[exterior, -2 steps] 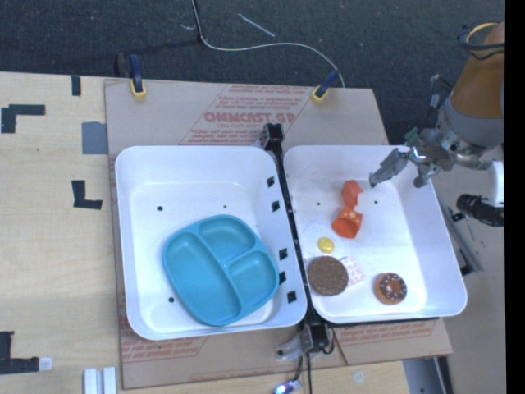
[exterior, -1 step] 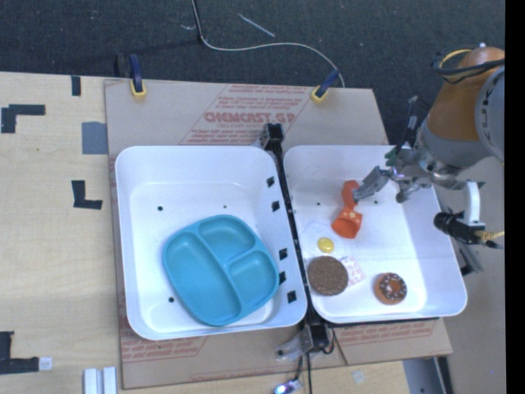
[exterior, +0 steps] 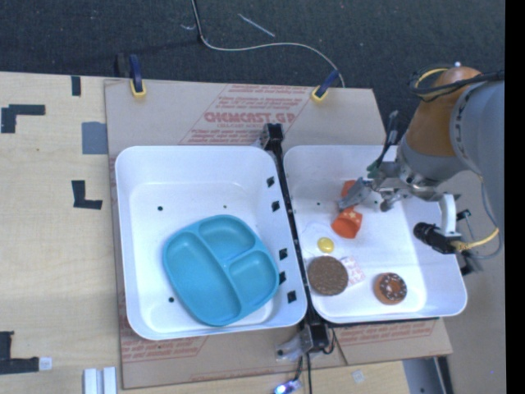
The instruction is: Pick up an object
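Orange cup lay tipped in right bin, just below gripper; finger state could not be told; risked cup rolling off towards yellow piece if nudged on rounded side.

Dark carpet floor seen beyond counter; cardboard sheet clamped on top; black tape marks stuck at left

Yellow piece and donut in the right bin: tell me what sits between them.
In the camera view, the brown cookie and a pale wrapped bit lie between the yellow piece and the donut.
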{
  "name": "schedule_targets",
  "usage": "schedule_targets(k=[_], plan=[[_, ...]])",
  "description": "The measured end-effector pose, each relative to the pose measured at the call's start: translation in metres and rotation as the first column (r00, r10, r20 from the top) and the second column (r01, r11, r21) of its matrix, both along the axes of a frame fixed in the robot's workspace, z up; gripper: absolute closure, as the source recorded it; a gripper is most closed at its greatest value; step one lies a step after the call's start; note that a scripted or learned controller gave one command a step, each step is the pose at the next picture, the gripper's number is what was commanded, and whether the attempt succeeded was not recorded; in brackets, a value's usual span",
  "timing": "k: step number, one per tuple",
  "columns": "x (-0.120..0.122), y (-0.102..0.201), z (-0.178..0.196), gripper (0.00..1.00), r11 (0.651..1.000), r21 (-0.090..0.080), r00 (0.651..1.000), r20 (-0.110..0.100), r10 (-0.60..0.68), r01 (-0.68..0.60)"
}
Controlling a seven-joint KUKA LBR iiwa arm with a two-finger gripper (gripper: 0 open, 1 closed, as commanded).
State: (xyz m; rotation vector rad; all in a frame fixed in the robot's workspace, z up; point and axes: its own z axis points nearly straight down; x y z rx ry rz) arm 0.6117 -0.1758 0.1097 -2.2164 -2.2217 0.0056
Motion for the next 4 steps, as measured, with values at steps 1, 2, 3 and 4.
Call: schedule_targets(k=[1, 2, 3, 4], plan=[[0.001, 0.000, 0.013, 1.00, 1.000, -0.001, 1.000, 0.003, 0.001, -0.001], [0.003, 0.003, 0.056, 1.00, 1.000, 0.000, 1.000, 0.008, 0.000, 0.000], [-0.002, 0.012, 0.107, 1.00, 1.000, 0.000, 1.000, 0.008, 0.000, 0.000], [-0.001, 0.012, 0.158, 1.00, 1.000, -0.001, 1.000, 0.010, 0.000, 0.000]])
